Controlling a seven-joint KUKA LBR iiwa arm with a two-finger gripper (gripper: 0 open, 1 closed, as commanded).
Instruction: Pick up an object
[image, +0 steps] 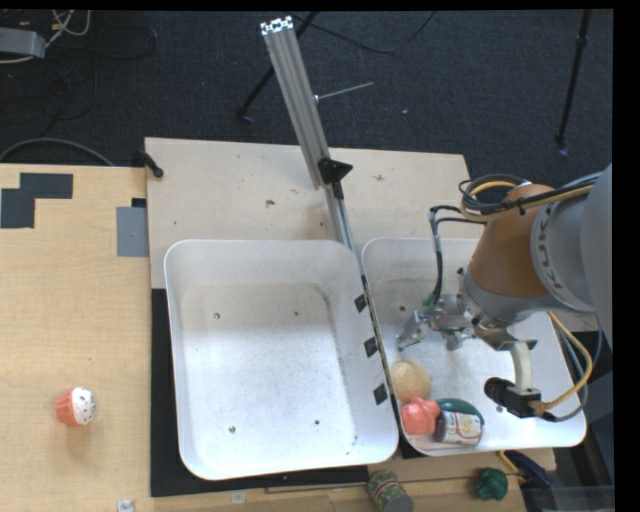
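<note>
Hand above tan ball, apart, right bin

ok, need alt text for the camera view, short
A grey arm with an orange band reaches from the right into the right bin, its tool poised above a tan ball, a red object and a green-capped jar at the bin's near end. The left bin sits alongside; a small red-and-white object lies on the wooden surface at far left.
</note>
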